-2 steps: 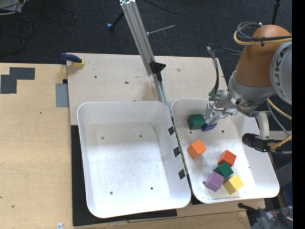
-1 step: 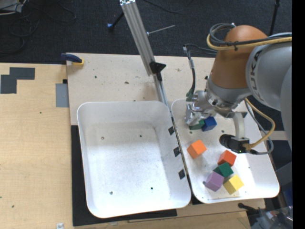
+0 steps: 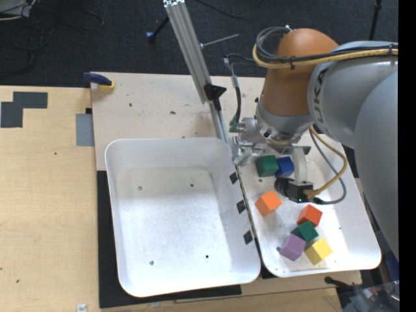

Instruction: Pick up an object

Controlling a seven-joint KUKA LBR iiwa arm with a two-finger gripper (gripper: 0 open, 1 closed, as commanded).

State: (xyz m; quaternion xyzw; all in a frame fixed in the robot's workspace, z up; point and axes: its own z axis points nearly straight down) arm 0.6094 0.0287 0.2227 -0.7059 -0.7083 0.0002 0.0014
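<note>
Green cube (image 3: 266, 166) lying near the far edge of the right bin (image 3: 364, 255), touching a blue cube (image 3: 285, 166) on its right side, directly beneath the gripper (image 3: 263, 149). Probably the target, judging by that position alone. Cannot tell whether anything is grasped or merely hovered over, the wrist hiding that part. Best done by descending straight, straddling the green cube on the faces not shared with the blue one, then closing squarely to avoid twisting it out. Small hard blocks, flat-faced and matte, likely wood or plastic. Orange cube (image 3: 268, 203) near the bin's left wall; red (image 3: 310, 214), dark green (image 3: 303, 232), purple (image 3: 292, 246) and yellow (image 3: 318, 251) cubes clustered toward the near edge. Smooth, speckled white left bin (image 3: 130, 174) alongside.
</note>
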